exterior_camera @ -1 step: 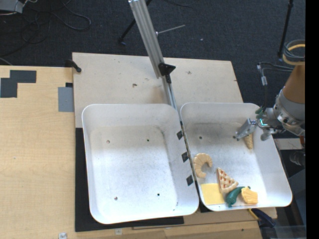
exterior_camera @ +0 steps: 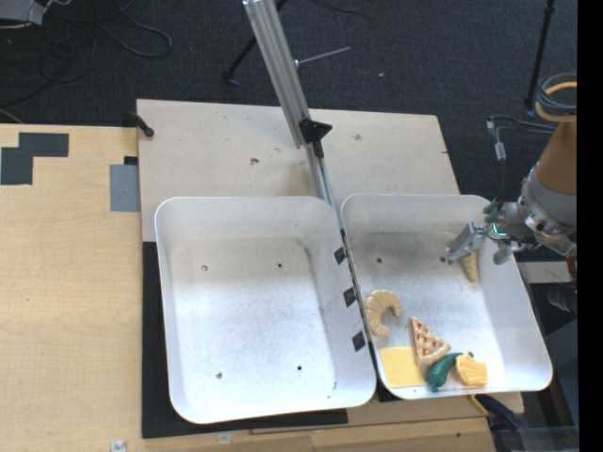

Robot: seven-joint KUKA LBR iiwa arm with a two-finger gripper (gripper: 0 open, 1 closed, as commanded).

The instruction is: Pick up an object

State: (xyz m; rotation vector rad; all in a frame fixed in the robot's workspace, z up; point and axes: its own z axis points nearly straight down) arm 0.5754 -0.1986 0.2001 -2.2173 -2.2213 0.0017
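pincer (exterior_camera: 468,250) above right bin, tan piece (exterior_camera: 470,267) just beneath it

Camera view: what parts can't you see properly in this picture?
- Tool: small and blurry; open or shut cannot be told.
- Tan piece under the tool: too small to tell if it is gripped or just lying in the right bin.
- Arm: cut off by the right edge.
- Green object: its shape is too small to name.
- Yellow flat piece: partly covered by the waffle wedge.
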